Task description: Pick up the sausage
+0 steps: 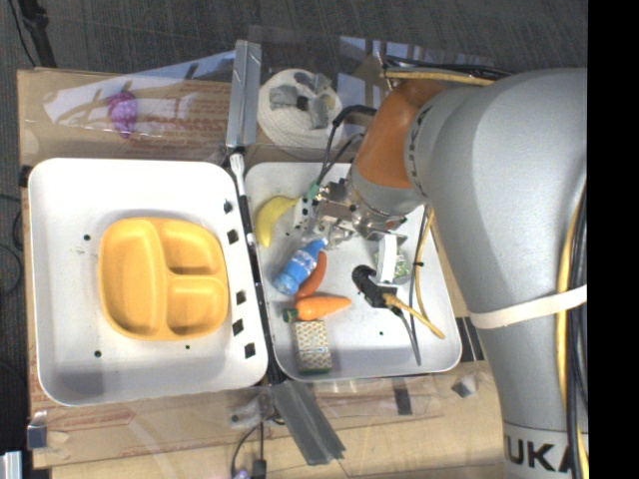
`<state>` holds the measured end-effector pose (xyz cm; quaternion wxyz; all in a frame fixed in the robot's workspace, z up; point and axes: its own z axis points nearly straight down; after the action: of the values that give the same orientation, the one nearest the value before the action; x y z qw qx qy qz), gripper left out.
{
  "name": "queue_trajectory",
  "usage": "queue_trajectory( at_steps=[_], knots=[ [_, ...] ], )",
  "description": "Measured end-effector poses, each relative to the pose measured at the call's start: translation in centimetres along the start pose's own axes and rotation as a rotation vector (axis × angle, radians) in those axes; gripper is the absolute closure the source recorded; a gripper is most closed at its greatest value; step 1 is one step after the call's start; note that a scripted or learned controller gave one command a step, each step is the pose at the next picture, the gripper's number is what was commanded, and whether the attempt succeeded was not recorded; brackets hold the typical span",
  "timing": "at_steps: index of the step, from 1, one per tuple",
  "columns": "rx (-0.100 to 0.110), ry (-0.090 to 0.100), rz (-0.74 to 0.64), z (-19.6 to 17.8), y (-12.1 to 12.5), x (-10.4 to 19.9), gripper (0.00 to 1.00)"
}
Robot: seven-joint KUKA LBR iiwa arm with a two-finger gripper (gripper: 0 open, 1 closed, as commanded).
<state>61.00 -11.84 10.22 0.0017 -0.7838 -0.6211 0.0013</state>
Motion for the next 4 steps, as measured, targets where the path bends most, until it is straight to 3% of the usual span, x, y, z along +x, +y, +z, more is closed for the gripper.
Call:
queue_trajectory(
  at_steps=[1,2,3,4],
  knots=[
    [0.000,0.000,0.000,0.0,0.0,0.0,0.00],
    [0.000,0.000,-0.220,1.1,-3.8,-5.9,0.00],
    [0.003,0.012,-0.295,1.2,-5.7,-8.8,0.00],
    [0.003,0.007,-0.296,0.1,-5.6,-9.1,1.00]
  ],
)
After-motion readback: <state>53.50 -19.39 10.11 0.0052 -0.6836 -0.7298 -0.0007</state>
